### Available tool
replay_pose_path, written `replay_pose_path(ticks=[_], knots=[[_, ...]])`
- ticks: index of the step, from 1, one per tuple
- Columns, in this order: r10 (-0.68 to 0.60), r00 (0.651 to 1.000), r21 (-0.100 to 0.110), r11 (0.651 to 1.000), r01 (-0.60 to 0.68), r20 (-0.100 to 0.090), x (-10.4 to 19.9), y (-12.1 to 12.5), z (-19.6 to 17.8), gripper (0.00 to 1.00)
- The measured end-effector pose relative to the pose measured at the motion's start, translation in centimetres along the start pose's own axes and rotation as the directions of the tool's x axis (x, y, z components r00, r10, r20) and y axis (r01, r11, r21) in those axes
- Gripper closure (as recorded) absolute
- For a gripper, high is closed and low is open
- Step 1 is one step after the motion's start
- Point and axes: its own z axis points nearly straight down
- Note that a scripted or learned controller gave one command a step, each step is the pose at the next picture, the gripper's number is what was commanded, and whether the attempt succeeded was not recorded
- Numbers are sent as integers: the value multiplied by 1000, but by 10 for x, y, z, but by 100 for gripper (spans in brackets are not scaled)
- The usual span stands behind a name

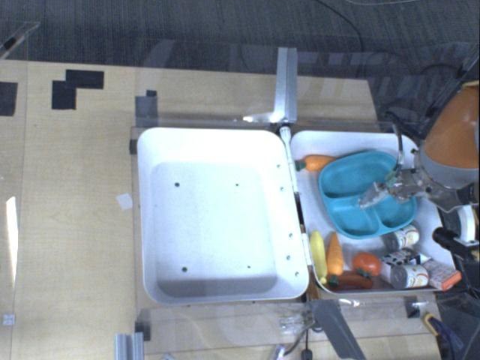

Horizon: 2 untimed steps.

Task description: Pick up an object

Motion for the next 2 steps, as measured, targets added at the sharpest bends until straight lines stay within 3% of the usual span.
replay_pose_path(ticks=[1,2], knots=[[-4,1000,1,1000,4,-5,3,2,-10,100],[-8,1000,14,1000,8,1,38,-22,-106,100]])
